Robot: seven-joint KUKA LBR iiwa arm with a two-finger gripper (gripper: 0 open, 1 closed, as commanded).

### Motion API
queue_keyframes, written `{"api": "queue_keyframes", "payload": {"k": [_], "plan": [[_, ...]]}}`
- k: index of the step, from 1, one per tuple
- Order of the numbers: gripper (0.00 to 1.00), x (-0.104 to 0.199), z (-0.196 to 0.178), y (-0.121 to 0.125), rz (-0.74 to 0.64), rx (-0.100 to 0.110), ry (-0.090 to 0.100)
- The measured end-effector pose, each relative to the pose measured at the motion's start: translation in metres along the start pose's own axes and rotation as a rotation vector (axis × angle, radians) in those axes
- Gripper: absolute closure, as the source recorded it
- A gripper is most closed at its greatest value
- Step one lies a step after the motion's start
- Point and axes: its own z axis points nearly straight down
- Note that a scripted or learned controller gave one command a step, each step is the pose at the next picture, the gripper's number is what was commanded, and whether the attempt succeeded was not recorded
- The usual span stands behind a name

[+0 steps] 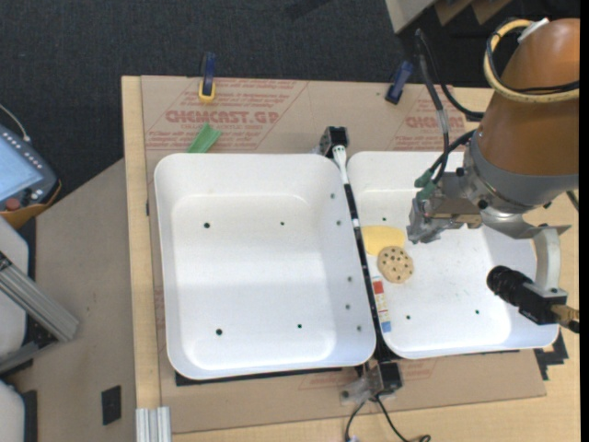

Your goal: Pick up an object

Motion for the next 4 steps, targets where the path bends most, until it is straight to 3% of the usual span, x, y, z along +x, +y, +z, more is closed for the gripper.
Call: {"api": "queue_keyframes", "payload": {"k": [4], "plan": [[1.00,0.001,-0.040,0.003,-0.003,-0.009,-0.001]]}}
